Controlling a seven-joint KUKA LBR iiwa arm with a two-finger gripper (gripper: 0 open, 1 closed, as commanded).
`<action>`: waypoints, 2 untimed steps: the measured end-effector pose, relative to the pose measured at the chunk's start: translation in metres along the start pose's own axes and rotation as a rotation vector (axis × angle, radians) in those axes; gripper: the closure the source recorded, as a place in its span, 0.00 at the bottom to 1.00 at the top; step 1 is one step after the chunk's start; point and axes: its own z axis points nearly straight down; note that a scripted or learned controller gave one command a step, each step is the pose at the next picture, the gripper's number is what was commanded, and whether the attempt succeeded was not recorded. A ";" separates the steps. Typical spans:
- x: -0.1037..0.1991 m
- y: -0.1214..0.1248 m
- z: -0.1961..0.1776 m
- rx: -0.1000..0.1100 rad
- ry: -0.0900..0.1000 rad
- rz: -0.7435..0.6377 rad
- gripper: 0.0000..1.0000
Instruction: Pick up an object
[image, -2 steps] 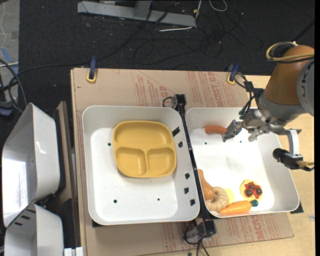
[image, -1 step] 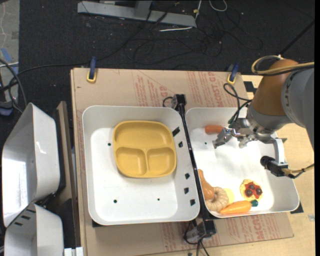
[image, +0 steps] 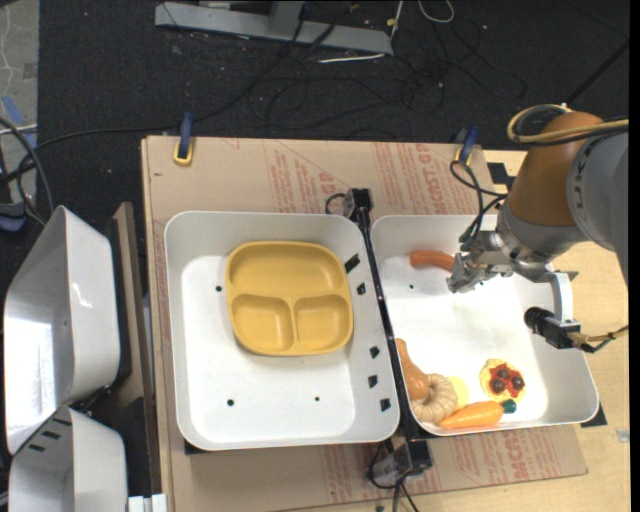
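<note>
The table (image: 260, 160) is carrying two white bins side by side. The pincer (image: 466, 272) is hovering in the right bin (image: 560, 340), just beside a sausage (image: 432, 260) near its far edge; its grip is perhaps narrow, but I cannot tell. A carrot (image: 472, 414) is lying at the near edge. A yellow plate (image: 290, 297) is sitting in the left bin (image: 200, 400).

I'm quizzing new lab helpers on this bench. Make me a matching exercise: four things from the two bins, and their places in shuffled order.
Things:
1. yellow tray
2. sausage
3. carrot
4. gripper

Places:
A. front edge of the right bin
B. middle of the left bin
C. over the back of the right bin, just right of the sausage
D. back of the right bin, near the divider

Pairs: 1-B, 2-D, 3-A, 4-C
</note>
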 end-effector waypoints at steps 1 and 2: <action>-0.001 -0.002 -0.064 -0.005 -0.001 -0.001 1.00; -0.001 -0.001 -0.097 -0.003 -0.001 -0.001 1.00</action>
